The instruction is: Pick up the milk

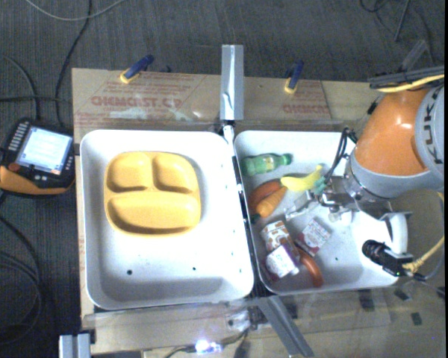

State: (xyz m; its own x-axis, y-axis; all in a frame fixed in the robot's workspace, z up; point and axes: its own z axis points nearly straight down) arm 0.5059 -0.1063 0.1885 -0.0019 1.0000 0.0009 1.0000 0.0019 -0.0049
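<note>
In the right bin (358, 271), a small white and red milk carton (275, 235) lies near the left wall. A second small carton (282, 262) lies just in front of it, and a third white and red pack (315, 234) sits to its right. My gripper (322, 198) hangs over the middle of the right bin, just above that third pack and beside the banana (302, 179). It is up and to the right of the milk carton, apart from it. I see nothing held in it.
A green bottle (267, 162), a carrot (267, 197) and a red sausage-like piece (311, 270) also lie in the right bin. The left bin (97, 274) holds a yellow divided tray (154, 192). A teach pendant (36, 157) lies at far left.
</note>
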